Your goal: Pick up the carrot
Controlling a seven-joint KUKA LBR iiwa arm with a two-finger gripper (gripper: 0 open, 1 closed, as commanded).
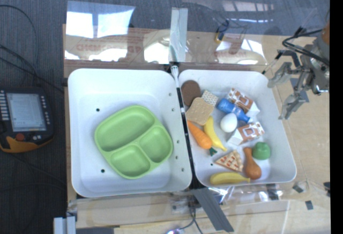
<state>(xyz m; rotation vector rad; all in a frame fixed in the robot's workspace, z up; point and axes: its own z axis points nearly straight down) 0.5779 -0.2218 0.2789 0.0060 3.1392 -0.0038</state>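
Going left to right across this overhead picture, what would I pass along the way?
Handheld control pad → green divided plate in the left bin → carrot → white egg → green ball → pincer, beside the right bin's right edge.

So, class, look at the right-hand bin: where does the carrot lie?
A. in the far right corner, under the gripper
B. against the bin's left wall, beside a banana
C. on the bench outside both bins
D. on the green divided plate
B: the carrot lies by the left wall of the right bin, with a banana just to its right.
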